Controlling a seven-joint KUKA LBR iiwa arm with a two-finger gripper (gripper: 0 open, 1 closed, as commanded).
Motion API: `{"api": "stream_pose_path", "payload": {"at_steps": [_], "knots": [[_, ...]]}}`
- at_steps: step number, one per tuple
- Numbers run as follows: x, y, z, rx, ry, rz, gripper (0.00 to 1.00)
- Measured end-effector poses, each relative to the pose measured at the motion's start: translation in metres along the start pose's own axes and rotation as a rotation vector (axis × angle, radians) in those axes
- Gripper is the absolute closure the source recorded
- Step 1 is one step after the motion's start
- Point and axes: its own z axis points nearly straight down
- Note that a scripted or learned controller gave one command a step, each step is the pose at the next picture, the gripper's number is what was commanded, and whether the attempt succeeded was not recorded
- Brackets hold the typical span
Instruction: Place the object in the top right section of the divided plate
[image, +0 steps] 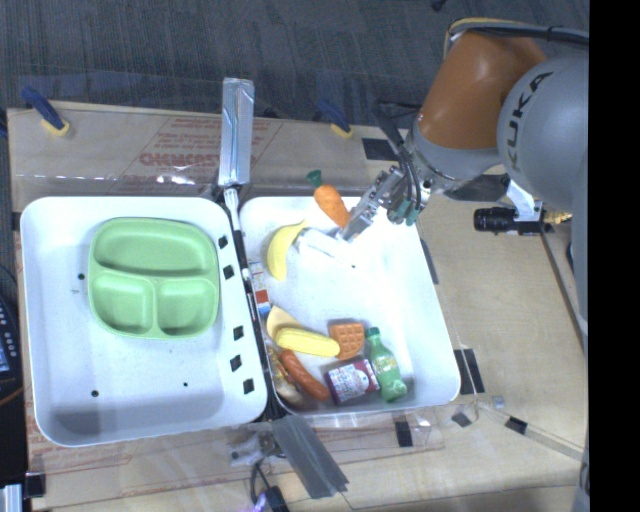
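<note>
Claw (352, 226) hovers beside carrot (331, 205) in right bin (420, 300); finger spread unclear.

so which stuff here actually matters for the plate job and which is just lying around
Belongs to the job:
- green divided plate, in the left bin
- tool, low in the right bin next to the carrot and the banana

Just lying about:
- green bottle
- waffle
- hot dog
- dark red can
</note>
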Motion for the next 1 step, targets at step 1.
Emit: {"api": "stream_pose_path", "payload": {"at_steps": [1], "knots": [[-0.0004, 0.0008, -0.0102, 0.0, -0.001, -0.004, 1.0]]}}
